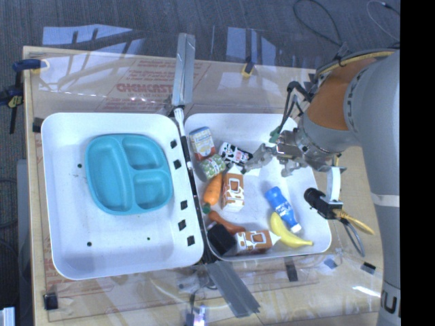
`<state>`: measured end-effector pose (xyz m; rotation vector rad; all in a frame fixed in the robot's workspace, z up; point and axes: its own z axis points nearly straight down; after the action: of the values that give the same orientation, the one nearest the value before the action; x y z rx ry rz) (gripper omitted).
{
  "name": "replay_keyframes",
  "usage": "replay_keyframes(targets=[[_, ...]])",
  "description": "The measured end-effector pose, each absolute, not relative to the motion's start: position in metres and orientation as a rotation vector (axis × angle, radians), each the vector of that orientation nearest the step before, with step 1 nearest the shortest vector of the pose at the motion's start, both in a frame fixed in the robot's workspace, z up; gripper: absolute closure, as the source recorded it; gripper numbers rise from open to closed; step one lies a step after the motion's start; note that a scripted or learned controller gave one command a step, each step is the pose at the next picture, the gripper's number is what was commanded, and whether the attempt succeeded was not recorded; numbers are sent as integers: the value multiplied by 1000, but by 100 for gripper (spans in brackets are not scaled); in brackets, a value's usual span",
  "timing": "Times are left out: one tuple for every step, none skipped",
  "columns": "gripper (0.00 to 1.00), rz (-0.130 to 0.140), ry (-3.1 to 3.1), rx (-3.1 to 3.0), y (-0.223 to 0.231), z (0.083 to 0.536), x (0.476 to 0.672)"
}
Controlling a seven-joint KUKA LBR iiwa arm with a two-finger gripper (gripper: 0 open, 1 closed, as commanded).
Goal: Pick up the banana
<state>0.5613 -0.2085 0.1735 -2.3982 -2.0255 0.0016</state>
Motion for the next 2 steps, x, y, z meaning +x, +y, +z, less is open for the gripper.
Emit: replay_keyframes(targets=[[0,1,-2065,-2363,-194,199,481],[0,2,-2111,-2321,-203,201,477]])
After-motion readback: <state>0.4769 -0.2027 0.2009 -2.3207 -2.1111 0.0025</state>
